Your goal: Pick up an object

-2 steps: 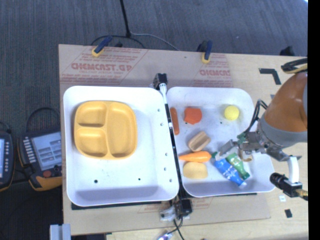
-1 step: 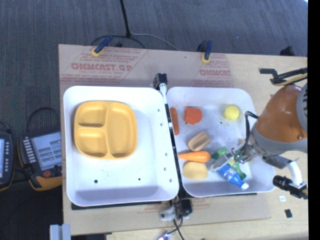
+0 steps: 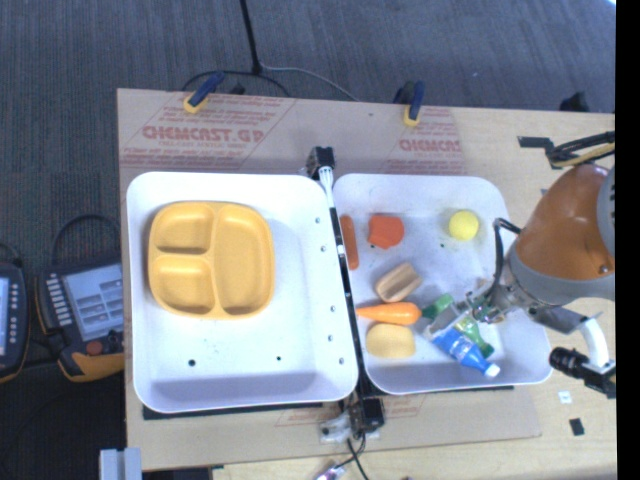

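Arm reaches in from the right, orange band over the right bin's [image 3: 420, 183] far-right rim. Claw [image 3: 483, 309] is low in that bin, near its front-right corner. Claw state: cannot tell, since the tip is a small dark cluster half hidden under the wrist.

Relative to the claw:
- Blue-and-white packet [image 3: 463, 350] lies just below and slightly left of it, tilted, one end toward the bin's front edge. Very close to the claw tip; contact cannot be judged.
- Small green piece [image 3: 439, 309] sits just left of the claw, at the leafy end of the carrot.
- Orange carrot [image 3: 388, 314] lies left of the claw, lengthwise across the bin, tip pointing away from the claw.
- Pale yellow rounded item [image 3: 390, 342] rests left and below, just beneath the carrot.
- Tan bread-like roll [image 3: 397, 282] sits left and slightly above, just over the carrot.
- Red-orange lump [image 3: 386, 231] is well up and left.
- Yellow ball [image 3: 463, 225] is straight above the claw, near the bin's back wall.
- Thin orange-red stick [image 3: 348, 241] lies far left, along the bin's left wall.

Left bin [image 3: 230, 378] is well to the left of the claw; it holds a yellow divided tray [image 3: 212, 258] toward its back-left.

Nothing is seen lifted off the bin floor.
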